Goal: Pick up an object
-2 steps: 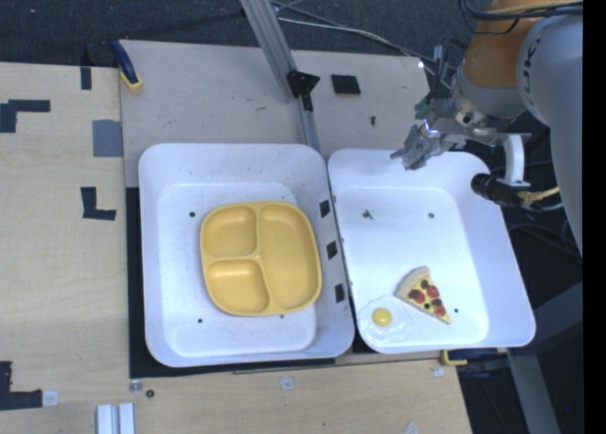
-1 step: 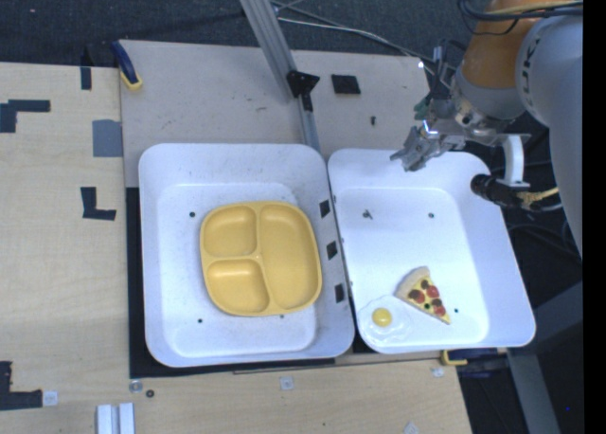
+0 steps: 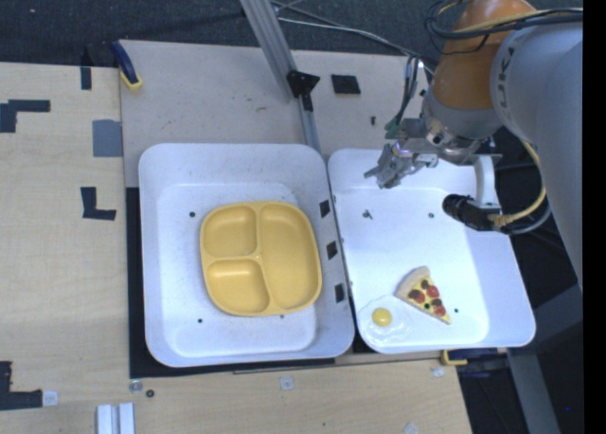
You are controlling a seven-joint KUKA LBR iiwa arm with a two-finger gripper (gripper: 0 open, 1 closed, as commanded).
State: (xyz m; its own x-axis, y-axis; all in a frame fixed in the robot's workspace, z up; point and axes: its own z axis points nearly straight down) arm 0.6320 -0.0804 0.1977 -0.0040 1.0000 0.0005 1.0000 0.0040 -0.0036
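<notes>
My arm [image 3: 511, 53] comes in from the right side of the view, with the orange band above the wrist, and it bends down over the far end of the right bin [image 3: 492, 262]. My fingers [image 3: 390, 172] hang just above the far left corner of this bin and point down and a little to the left. They are small and dark in the view, so I cannot tell if they are spread or pressed together. I see nothing between them.

The pizza slice [image 3: 426, 295] lies flat on the floor of the same bin, well apart from my fingers, toward the near edge and a little to the right of them. Its long axis goes slanted: the pale crust end is up and left, toward my fingers, and the pointed tip is down and right, away from them. The fried egg [image 3: 383, 318] lies near the slice, almost straight below my fingers at the near edge of the bin.

To the left of my fingers, in the left bin [image 3: 161, 233], a yellow divided plate [image 3: 259, 258] rests with its open side up. Both bins stand side by side on the table [image 3: 57, 233].
</notes>
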